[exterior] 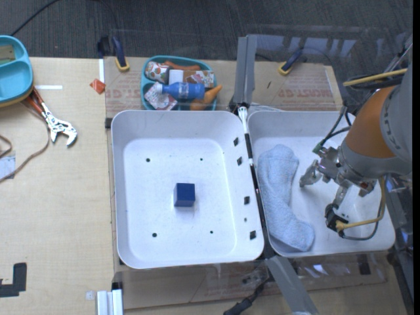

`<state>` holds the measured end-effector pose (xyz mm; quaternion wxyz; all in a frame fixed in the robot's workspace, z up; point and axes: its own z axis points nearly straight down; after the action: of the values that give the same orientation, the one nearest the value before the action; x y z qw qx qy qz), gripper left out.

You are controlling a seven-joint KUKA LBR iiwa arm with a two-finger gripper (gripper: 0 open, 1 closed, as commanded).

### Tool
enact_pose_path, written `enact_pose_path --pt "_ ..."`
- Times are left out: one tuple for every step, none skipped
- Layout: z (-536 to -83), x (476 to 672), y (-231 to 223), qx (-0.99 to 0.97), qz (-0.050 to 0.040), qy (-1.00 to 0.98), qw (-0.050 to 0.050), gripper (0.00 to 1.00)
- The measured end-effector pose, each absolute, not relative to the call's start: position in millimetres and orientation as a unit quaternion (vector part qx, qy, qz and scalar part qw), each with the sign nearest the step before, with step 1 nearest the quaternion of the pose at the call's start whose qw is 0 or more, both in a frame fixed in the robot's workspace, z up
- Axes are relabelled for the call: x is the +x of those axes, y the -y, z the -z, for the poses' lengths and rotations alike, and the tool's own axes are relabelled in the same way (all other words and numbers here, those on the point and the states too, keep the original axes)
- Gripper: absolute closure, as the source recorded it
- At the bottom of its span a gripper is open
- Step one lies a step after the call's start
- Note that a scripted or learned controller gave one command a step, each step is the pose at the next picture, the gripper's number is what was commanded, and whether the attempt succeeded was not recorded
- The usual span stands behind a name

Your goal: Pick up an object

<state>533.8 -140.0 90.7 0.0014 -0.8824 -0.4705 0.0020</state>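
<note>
A small blue cube [185,194] sits near the middle of the left white bin [125,176]. In the right white bin [308,120], a pale blue cloth [281,195] lies crumpled along the left side. My gripper [320,198] hangs low over the right bin, just right of the cloth, on the grey arm with its orange band [367,126]. Its two fingers [308,176] are spread apart and hold nothing. The bin floor shows between them.
A teal dish [178,84] of small mixed items stands behind the left bin. A wrench [58,128] and a teal tray [13,71] lie on the wooden bench at left. A metal divider bar [244,71] rises between the bins at the back.
</note>
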Motion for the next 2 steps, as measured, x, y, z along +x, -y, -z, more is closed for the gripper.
enact_pose_path --pt "-172.0 557.2 196.4 -0.851 -0.001 0.525 0.0 0.0" --pt "-180.1 557.2 196.2 -0.85 -0.0026 0.526 0.0 1.0"
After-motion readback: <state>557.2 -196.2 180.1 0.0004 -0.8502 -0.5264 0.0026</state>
